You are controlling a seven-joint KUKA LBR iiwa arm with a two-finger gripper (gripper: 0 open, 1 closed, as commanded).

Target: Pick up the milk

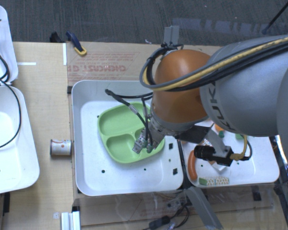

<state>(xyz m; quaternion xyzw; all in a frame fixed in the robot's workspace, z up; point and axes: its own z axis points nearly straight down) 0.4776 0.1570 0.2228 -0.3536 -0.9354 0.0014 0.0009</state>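
Milk: can't pick it out w/ certainty. The arm (240, 85) is covering much of the right bin (271, 176), and the only candidate showing is a small flat pack w/ a speckled label (214, 181), lying at that bin's front edge. Can't tell if that's the milk. An orange curved item (191, 167) is sitting just left of the pack, against the bin's left wall.

The gripper (144, 146) is hanging well apart from that pack, over in the left bin (79, 128), across the shared rim. It's pointing down over the right compartment edge of a green divided plate (116, 127). Can't tell whether it's touching the plate or just above it. How the jaws are standing isn't readable at this res. Nothing is showing between them.

The orange band (182, 87) above the wrist is blocking the plate's right side, w/ black and yellow cables looping over it.

Further out: a small cylinder w/ a red end (61, 147) is lying on the wooden bench (38, 80) just left of the left bin. A cardboard sheet (105, 61) is lying behind the bin. A blue & yellow clamp (76, 43) is sitting at the bench's back edge. At far left, another white tray (19, 176) is carrying a black cable (17, 123).
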